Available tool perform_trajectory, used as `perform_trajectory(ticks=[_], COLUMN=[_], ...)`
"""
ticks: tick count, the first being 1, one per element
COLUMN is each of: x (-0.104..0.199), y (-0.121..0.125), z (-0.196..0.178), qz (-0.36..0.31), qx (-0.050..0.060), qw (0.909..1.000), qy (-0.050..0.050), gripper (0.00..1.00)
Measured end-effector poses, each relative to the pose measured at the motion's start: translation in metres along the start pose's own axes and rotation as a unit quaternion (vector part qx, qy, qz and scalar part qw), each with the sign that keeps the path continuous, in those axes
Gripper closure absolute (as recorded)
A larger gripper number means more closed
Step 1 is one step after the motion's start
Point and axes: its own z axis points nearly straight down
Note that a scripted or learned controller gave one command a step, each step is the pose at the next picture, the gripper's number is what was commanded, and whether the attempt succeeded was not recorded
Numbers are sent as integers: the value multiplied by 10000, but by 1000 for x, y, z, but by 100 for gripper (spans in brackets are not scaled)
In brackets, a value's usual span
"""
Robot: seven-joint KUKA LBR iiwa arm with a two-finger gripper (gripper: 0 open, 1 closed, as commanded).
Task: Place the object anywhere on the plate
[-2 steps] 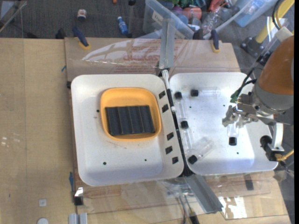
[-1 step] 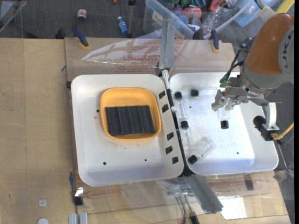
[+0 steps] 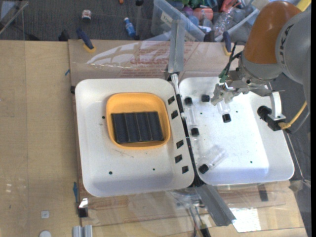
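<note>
Because the plate (image 3: 116,106) sits in the left bin (image 3: 89,167), the gripper (image 3: 220,97), its state unreadable, is hung over the right bin (image 3: 276,162).

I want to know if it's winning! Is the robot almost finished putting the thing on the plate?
It looks done: a dark ribbed block lies on the yellow plate in the left bin. The gripper hangs over the right bin; whether it holds anything is unclear. A small clear object lies there.

Grey arm (image 3: 296,38), broad orange band, green cabling near wrist
</note>
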Motion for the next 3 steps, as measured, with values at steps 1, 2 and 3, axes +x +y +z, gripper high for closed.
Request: perform_trajectory(ticks=[1, 2, 3], x=[22, 63, 70], y=[29, 34, 33], z=[0, -24, -12], qz=[-512, -1170, -1448], qx=[-5, -14, 18], qw=[9987, 9931, 9895], qy=[1, 2, 12], gripper=[100, 100, 100])
